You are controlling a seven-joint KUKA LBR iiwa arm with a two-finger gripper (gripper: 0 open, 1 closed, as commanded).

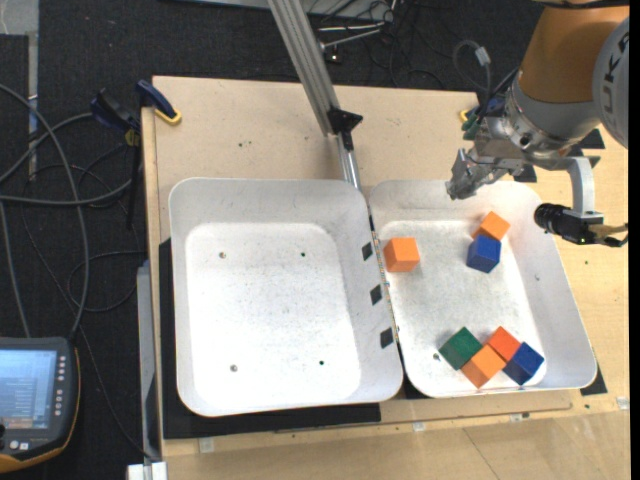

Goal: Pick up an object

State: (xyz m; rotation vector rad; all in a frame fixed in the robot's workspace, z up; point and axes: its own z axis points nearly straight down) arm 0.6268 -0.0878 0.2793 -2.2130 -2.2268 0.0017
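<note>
Gripper (pixel 468 186) hovers over right bin (pixel 565 308); seemingly nothing held; orange block (pixel 493 226) nearby.

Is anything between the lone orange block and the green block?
No. In the camera view, bare white bin floor lies between the lone orange block and the green block.

Seven coloured blocks (pixel 401 253) in right bin (pixel 560 298)

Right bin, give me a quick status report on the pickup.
Gripper above right bin's far edge, nothing held. Nearest: orange block touching blue block. Approach unobstructed.
</note>
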